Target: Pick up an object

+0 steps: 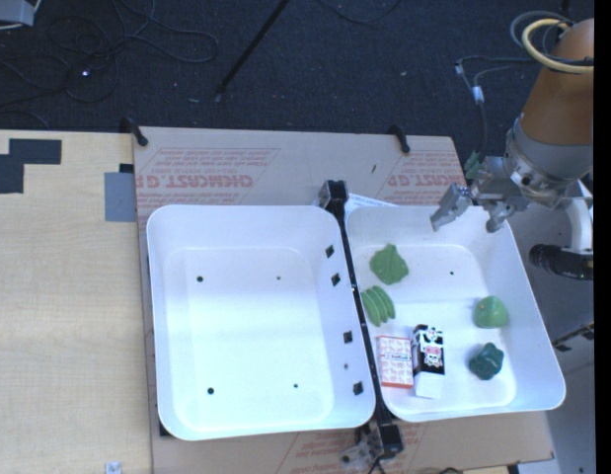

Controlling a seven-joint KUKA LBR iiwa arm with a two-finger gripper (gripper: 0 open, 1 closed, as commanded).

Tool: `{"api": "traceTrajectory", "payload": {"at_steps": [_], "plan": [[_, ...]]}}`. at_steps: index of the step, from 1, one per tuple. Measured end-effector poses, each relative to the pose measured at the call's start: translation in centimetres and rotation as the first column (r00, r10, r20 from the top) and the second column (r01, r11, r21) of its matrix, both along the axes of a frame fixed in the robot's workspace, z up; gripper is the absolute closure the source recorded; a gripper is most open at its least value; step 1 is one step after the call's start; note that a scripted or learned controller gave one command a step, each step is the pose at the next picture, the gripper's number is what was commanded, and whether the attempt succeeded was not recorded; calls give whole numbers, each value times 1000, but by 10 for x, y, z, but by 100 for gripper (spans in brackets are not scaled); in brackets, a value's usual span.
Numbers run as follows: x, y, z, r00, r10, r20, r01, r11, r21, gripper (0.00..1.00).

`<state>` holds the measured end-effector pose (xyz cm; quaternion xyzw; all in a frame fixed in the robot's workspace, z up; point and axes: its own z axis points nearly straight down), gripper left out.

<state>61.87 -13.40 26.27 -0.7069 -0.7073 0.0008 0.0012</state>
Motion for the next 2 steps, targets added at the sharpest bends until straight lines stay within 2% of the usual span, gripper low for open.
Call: {"api": "traceTrajectory", "payload": {"at_steps": [1, 2], "plan": [[23, 20, -129, 1000, 3, -10, -2, 1000, 2, 0], [24, -56, -178, 1000, -4, -1, 4, 1000, -2, 0]]}}
